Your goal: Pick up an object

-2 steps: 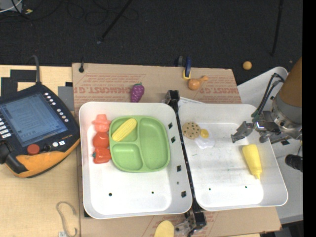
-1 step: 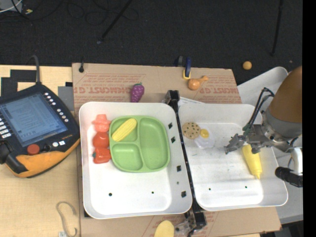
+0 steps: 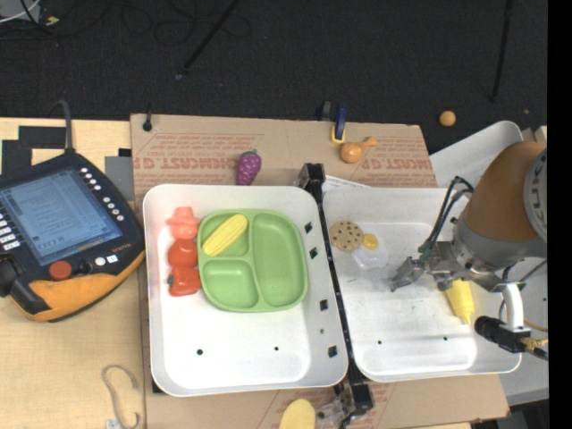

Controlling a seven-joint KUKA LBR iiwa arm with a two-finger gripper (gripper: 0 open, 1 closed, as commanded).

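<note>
While the two white bins are sitting side by side on the bench, the right bin (image 3: 393, 351) is serving as the landmark, with the left bin (image 3: 232, 356) touching its left wall. Reaching in over the right bin's right edge, the grey arm (image 3: 509, 208) is hanging low above the floor. Inside the left bin, a green divided plate (image 3: 259, 271) is carrying a toy corn cob (image 3: 222, 233), with a red toy figure (image 3: 182, 253) just beside it. At the arm's end, the gripper (image 3: 409, 273) is hovering near the bin's middle — whether it is spread or closed I cannot tell, and nothing is visibly caught in it. Candidates are lying in the right bin: a yellow bottle-shaped toy (image 3: 461, 300) under the wrist, a cookie (image 3: 345, 234) toward the upper left corner, and a small yellow piece (image 3: 370, 240) just beside the cookie. Judging from this, the pick is not yet done — closing on something and lifting are both remaining.
</note>
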